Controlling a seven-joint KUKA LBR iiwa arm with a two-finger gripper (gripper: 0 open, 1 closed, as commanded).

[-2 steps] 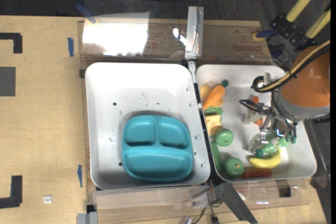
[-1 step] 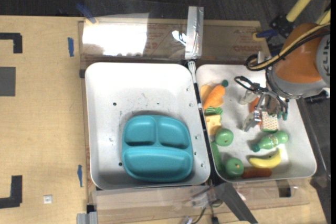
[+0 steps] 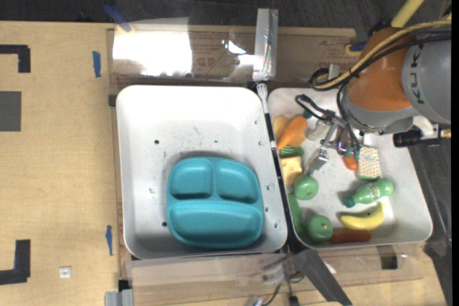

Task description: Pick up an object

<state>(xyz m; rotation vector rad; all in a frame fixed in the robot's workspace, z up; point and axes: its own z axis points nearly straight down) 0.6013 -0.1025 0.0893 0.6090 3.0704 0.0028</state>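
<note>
Toy food fills the right bin (image 3: 419, 222), and the piece I judge nearest to hand is the green apple (image 3: 306, 187), lying in the middle of the frame's right half, just below my pincer (image 3: 320, 155). It looks like light hollow plastic: stiff, smooth and probably slippery, so I would close across its widest part rather than near the stem end, where the fingers could skid off. It is round and bright green, with a paler spot near the top. Around it lie an orange carrot-like piece (image 3: 292, 130) higher up, a yellow block (image 3: 290, 169) just beside it to the left, a second green fruit (image 3: 319, 227) lower down, a yellow banana (image 3: 364, 217) toward the lower right and a green bottle-shaped toy (image 3: 371, 191) above that. My pincer hangs over this bin on the arm (image 3: 391, 89) that comes in from the right; the metal parts blur together with cables, so I cannot tell how far apart they stand, and I see nothing gripped between them. The left bin (image 3: 143, 118) carries a teal divided tray (image 3: 214, 202), on the tan desk (image 3: 57, 154).
</note>
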